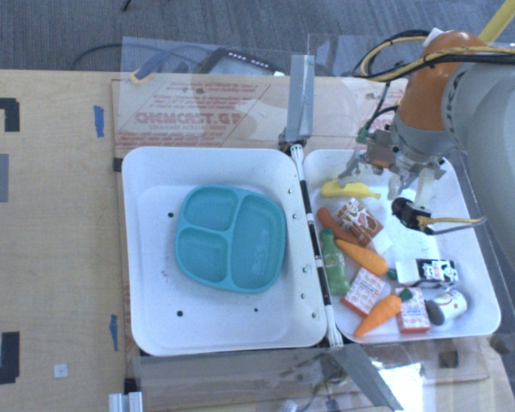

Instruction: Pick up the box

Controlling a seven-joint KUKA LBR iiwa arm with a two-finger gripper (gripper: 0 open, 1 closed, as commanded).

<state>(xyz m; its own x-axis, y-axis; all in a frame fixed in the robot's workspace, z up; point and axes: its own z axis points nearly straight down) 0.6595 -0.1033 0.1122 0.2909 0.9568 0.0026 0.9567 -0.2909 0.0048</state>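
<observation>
We cannot tell the claw's [386,168] state; the box [366,291], well below it, remains ungrasped.

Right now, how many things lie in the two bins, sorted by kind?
Divided teal plate: 1
Bananas: 1
Carrots: 2
Small boxes or packets: 4
Green bottle: 1
White cup-like item: 1
Total: 10, though the crowded right bin may hide more.
</observation>
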